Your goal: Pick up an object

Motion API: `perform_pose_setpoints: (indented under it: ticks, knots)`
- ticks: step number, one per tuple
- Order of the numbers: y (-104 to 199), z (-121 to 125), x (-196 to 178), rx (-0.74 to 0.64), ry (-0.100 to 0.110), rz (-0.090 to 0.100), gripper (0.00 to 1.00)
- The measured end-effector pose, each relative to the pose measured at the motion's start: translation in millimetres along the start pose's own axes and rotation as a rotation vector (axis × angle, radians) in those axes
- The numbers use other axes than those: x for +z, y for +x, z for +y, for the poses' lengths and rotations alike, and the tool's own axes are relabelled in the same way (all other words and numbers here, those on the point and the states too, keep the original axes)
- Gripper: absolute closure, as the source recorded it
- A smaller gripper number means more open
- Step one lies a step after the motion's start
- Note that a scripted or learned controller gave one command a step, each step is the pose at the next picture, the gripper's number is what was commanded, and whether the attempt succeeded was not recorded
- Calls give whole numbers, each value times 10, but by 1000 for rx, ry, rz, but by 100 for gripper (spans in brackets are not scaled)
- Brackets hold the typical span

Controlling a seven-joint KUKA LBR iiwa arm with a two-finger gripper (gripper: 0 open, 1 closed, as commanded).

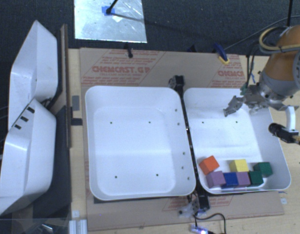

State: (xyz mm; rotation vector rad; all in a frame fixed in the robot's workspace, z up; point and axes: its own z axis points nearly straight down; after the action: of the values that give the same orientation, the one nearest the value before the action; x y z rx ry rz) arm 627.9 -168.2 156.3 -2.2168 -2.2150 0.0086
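A: In the camera view, how much room is there along the edges?

B: The left bin (135, 140) has its whole smooth white floor free, with rounded corners and a raised rim. The right bin (223, 140) touches it along a dark seam down the middle. Its upper and middle floor is open; the blocks crowd the near rim.

A: Where exactly are the blocks?

B: The orange block (208, 164) sits tilted at the left of the cluster, just above the purple block (215, 178). The blue block (231, 179) touches that one, with a second purple block (243, 178) next along. The yellow block (238, 165) sits behind them, and the green blocks (259, 172) close the row toward the right rim. All look like small matte cubes.

A: And the arm?

B: The end effector (233, 106) hangs over the upper part of the right bin, well apart from the blocks. It is grey metal, with the orange band (289, 40) above it. I cannot tell how far apart its fingers are; nothing shows between them.

A: What lies under the bins?

B: A brown cardboard sheet (140, 67) with red print covers the surface, and a shiny foil-like square (110, 13) lies beyond it.
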Motion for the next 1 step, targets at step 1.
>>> perform_pose_setpoints:
  ticks: [1]
  knots:
    - [72,307,725,-2,-4,0,0]
